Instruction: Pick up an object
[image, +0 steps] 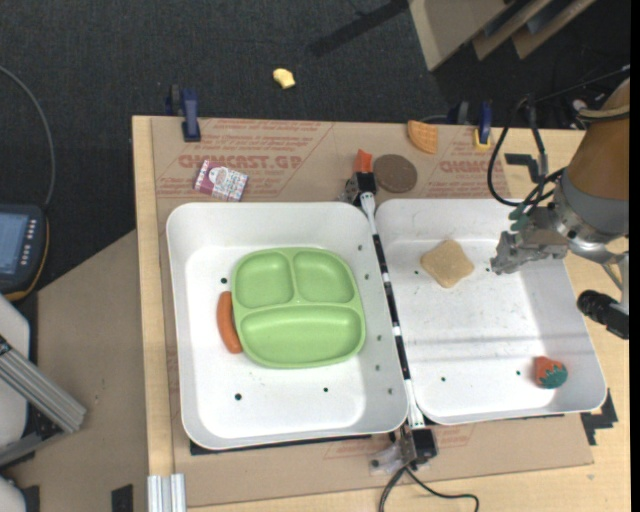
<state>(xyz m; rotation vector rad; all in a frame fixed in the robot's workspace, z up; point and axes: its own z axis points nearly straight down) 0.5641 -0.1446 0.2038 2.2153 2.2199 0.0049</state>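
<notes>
The gripper hangs over the right bin, just right of the tan bread-like piece; whether its fingers are parted or closed cannot be told, being small and dark. Nothing shows between them. A small red-and-teal object, hard to identify, lies well below the bread piece, near the bin's corner.

Tray in left bin; sponge in right bin.
</notes>
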